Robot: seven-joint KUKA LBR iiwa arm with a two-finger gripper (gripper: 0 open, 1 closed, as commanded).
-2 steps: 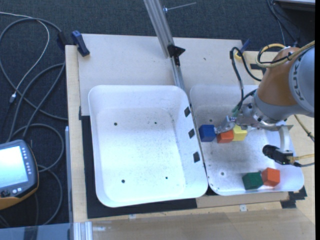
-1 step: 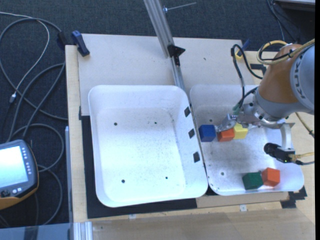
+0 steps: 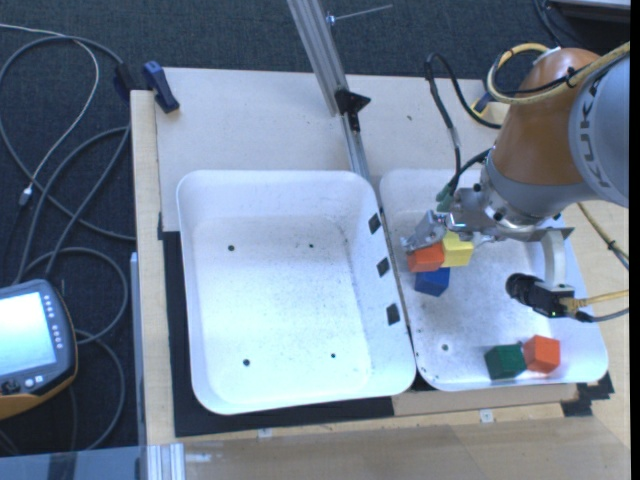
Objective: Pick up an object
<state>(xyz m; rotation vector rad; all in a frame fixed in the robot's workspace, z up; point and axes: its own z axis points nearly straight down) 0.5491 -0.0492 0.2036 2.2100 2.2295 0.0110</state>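
Nearest the lens, a green block [image 3: 505, 361] and orange cube [image 3: 542, 353] lie well below the gripper [image 3: 432, 233], whose finger state is obscured beside clustered orange [image 3: 427, 258], yellow [image 3: 457, 250] and blue blocks [image 3: 432, 282].

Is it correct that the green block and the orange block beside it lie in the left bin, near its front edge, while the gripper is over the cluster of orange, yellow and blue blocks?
Not quite. The green block and the orange block beside it lie in the right bin, near its front edge, as the camera view shows. The rest holds: the gripper is over the cluster of orange, yellow and blue blocks.
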